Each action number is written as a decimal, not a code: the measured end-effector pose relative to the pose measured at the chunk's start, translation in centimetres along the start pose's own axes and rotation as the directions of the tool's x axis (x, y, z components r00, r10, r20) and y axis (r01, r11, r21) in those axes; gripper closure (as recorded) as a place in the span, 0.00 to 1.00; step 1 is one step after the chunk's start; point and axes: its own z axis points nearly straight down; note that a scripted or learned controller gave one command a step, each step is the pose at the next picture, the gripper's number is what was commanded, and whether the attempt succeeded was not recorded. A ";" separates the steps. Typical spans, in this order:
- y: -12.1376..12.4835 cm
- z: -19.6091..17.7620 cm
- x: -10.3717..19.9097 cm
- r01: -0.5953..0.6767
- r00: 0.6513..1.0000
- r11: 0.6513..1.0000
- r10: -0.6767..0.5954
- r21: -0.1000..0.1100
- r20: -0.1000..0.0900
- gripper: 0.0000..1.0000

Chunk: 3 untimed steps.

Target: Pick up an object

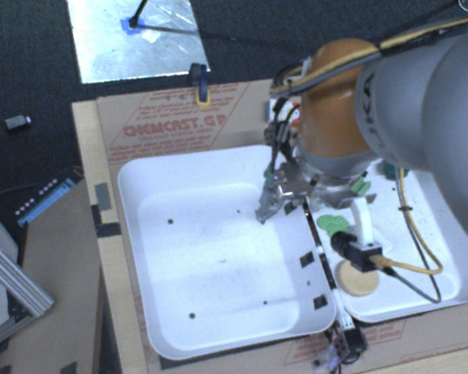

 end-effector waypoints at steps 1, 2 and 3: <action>0.1 -1.1 -0.5 -0.007 1.000 1.000 0.007 -0.002 0.001 1.00; -3.5 -14.8 -3.7 -0.012 1.000 1.000 0.012 -0.013 0.002 1.00; -4.1 -13.9 -13.0 -0.019 1.000 1.000 0.019 -0.004 0.005 1.00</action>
